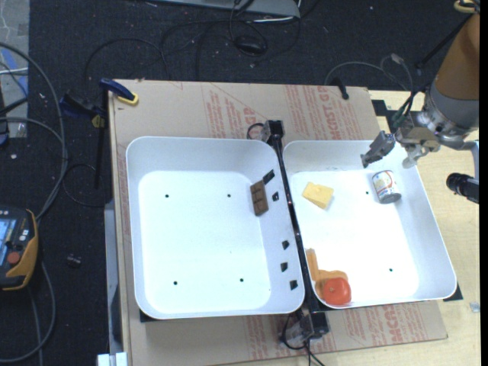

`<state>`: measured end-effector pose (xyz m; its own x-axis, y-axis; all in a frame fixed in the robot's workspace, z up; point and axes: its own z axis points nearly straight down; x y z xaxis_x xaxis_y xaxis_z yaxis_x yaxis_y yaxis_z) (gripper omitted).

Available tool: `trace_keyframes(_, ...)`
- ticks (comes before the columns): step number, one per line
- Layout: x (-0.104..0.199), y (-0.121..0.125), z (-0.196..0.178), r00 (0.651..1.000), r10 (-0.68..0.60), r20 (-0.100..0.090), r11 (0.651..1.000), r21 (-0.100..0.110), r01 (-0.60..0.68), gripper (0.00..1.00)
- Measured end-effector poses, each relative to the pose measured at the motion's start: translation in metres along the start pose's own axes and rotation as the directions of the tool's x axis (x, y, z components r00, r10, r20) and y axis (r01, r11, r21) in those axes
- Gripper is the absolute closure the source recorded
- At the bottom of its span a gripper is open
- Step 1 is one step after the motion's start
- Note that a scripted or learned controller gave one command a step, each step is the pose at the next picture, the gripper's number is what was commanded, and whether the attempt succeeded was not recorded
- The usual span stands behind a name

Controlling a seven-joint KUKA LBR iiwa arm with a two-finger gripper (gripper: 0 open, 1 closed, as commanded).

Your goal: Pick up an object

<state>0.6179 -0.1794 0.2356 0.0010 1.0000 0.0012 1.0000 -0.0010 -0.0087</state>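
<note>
The arm enters from the right, its orange band above the grey wrist. The gripper (pixel 396 148) hangs over the far edge of the right bin (pixel 427 239), its two fingers spread apart with nothing between them. One fingertip (pixel 377 151) points down and to the left; the other sits closer to the wrist.

Positions relative to the gripper:

- Small can (pixel 385 187), white with a red label, lying tilted on the right bin floor: just below the gripper, toward the viewer, apart from the fingers.
- Yellow wedge-shaped block (pixel 319 195): to the left of the gripper and a little nearer the viewer, in the same bin.
- Red tomato-like ball (pixel 334 289), touching an orange piece (pixel 319 270): well apart from the gripper, in the near left corner of the right bin.
- Brown bar (pixel 259 199): farther left, against the right wall of the left bin (pixel 152 227).

Both bins rest on a cardboard sheet (pixel 229 105) with red print. A yellow and blue clamp (pixel 120 91) grips the sheet's far left corner.
</note>
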Motion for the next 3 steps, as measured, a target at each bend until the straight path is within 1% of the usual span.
trace_keyframes(1,0.000,0.002,-0.005,1.000,-0.001,0.001,1.000,-0.009,0.001,0.00)
trace_keyframes(2,0.000,0.002,0.058,1.000,-0.001,0.000,1.000,-0.003,0.001,0.00)
trace_keyframes(3,0.004,0.008,0.103,1.000,-0.002,0.000,1.000,-0.006,0.002,0.00)
